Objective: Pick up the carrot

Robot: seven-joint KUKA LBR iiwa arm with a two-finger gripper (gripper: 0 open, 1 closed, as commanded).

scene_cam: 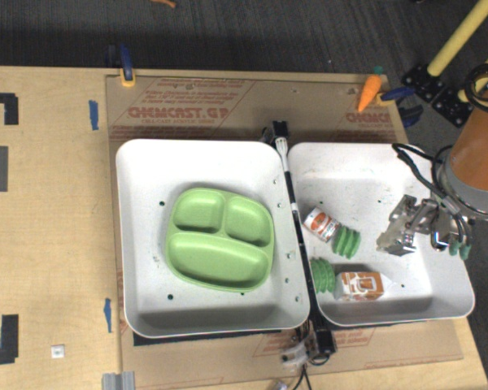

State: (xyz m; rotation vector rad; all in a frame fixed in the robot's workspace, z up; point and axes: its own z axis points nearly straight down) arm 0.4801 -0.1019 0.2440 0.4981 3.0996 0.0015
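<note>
Hung the gripper [400, 236] low inside the right bin [350, 177], grip state impossible to tell, well apart from the carrot [370, 93] lying beyond the bins near the desk [49, 218] far right corner, so judged at approach, needing a reach past the far rim.

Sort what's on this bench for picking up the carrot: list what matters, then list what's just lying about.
Matters to the job:
- carrot, lying on the cardboard beyond the right bin, outside both bins
- claw, over the right bin, far from the carrot

Just lying about:
- green divided plate in the left bin
- two green-capped bottles in the right bin
</note>
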